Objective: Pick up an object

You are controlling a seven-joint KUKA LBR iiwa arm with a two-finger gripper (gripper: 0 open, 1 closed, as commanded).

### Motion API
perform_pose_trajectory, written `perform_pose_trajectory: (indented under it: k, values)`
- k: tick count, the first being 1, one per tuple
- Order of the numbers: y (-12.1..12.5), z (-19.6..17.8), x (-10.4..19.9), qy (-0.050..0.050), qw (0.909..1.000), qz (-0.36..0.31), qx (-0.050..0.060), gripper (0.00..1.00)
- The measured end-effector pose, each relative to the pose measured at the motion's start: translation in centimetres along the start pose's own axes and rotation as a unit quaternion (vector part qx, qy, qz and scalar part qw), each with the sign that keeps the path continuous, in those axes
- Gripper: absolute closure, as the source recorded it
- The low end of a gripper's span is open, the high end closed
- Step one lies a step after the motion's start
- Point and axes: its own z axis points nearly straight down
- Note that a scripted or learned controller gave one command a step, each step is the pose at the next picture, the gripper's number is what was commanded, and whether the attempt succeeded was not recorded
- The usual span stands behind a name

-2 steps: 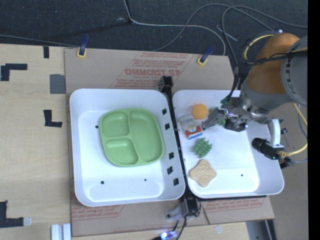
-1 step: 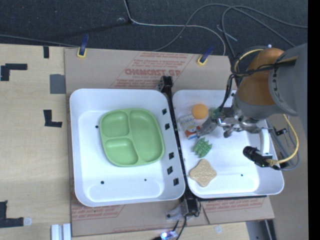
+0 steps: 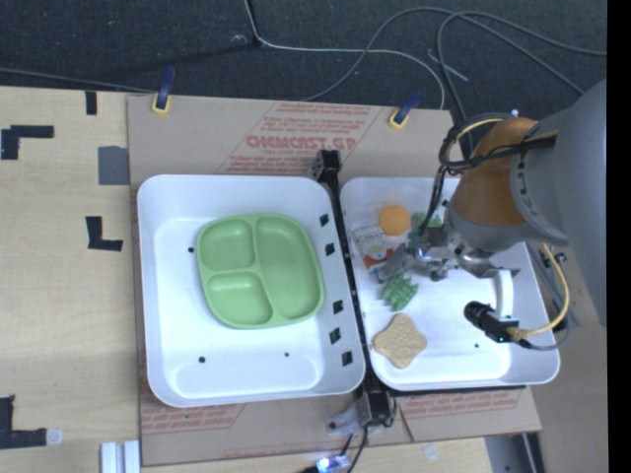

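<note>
Two bins are sitting on the table (image 3: pixel 59 264). In the right bin (image 3: pixel 523 368) we are seeing the fingers (image 3: pixel 402 267) hanging just above a green toy (image 3: pixel 399 291); we cannot tell their state. Near it are lying an orange ball (image 3: pixel 394 218) and a tan biscuit (image 3: pixel 399 342). The left bin (image 3: pixel 168 363) is holding a green divided plate (image 3: pixel 261 270).

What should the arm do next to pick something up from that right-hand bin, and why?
Probably a short drop straight down. The gripper hovers in the right bin just above the green toy, with the orange ball and the tan cracker farther off.
</note>
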Motion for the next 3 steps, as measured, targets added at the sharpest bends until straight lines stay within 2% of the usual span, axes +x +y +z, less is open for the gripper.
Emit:
perform_pose_trajectory:
  k: [1,3]
  values:
    - [0.1,-1.2,0.0,0.000,1.0000,0.000,-0.001,1.00]
    - [0.6,-9.9,-0.3,0.001,1.0000,0.000,-0.001,1.00]
